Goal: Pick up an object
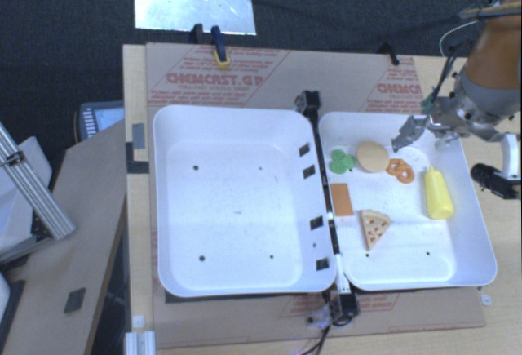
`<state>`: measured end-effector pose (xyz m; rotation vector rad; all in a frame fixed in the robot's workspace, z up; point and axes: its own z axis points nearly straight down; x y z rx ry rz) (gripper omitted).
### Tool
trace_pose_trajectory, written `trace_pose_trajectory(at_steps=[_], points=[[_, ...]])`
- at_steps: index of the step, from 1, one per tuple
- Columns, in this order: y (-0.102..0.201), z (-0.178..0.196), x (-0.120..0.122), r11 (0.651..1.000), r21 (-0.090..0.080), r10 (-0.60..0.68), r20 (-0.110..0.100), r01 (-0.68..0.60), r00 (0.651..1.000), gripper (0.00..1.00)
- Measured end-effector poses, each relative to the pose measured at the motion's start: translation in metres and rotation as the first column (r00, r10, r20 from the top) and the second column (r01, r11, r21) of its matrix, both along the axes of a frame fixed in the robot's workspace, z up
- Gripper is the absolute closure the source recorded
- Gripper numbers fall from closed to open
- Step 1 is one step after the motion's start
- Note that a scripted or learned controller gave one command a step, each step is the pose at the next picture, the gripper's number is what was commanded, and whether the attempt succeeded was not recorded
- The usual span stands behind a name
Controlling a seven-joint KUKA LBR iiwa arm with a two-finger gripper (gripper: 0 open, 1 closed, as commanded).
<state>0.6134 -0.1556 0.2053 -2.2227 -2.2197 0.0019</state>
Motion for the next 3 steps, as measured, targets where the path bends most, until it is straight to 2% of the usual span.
trace_pose_trajectory(at_steps=[1, 2, 3], points=[[0.013, -0.029, 0.044, 1.000, -0.001, 0.007, 0.005, -0.007, 1.000, 0.00], [-0.017, -0.039, -0.004, 1.000, -0.001, -0.001, -0.001, 0.001, 1.000, 0.00], [0.004, -0.071, 0.059, 1.000, 0.000, 0.008, 0.009, -0.008, 1.000, 0.00]])
